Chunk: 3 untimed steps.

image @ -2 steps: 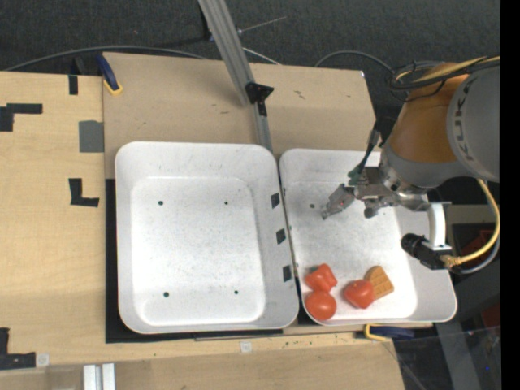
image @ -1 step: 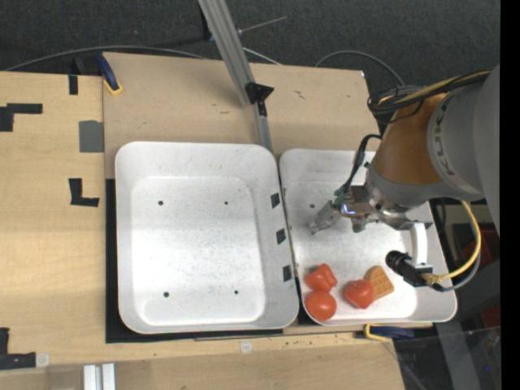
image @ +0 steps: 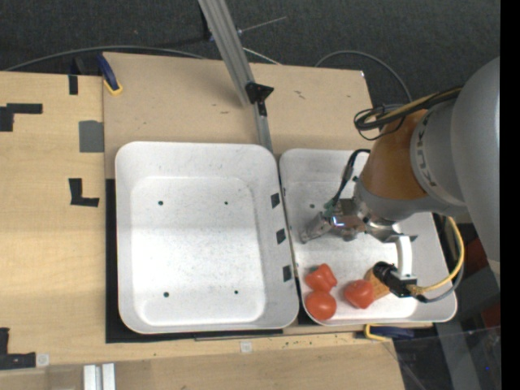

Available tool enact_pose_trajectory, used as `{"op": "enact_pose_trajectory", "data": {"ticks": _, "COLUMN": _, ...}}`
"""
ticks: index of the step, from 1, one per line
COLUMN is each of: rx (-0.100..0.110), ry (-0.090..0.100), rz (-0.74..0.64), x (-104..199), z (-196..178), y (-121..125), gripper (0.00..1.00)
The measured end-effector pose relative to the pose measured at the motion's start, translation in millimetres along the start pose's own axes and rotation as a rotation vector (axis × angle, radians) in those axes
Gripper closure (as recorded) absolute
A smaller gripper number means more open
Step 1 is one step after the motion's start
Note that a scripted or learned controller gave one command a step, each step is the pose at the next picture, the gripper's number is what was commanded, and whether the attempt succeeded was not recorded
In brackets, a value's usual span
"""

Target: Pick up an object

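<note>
In the right bin (image: 309,173) lie three red-orange objects near its front edge: one (image: 322,277), a second (image: 321,305) just below it, and a third (image: 359,292) to their right, beside a tan piece (image: 378,276). My gripper (image: 318,230) hangs low over the middle of the right bin, pointing left, a short way above and behind the red objects. Nothing shows between its fingers.
The left bin (image: 130,218) lies beside the right one, with a shared divider (image: 280,234) between them. A grey metal pole (image: 231,43) slants in from the top. Cables (image: 451,258) loop along the right bin's right edge.
</note>
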State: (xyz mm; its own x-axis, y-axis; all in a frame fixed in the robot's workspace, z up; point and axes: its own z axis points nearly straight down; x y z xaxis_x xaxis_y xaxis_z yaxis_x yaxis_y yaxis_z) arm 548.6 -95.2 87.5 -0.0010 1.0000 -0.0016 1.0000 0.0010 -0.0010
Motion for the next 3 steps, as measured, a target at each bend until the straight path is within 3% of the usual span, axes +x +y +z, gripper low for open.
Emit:
{"op": "enact_pose_trajectory", "data": {"ticks": 1, "rx": 0.001, "ry": 0.001, "rz": -0.002, "x": 0.9, "z": -11.6, "y": 0.1, "gripper": 1.0}}
{"op": "enact_pose_trajectory", "data": {"ticks": 3, "rx": -0.005, "ry": 0.001, "rz": -0.002, "x": 6.2, "z": -123.6, "y": 8.0, "gripper": 1.0}}
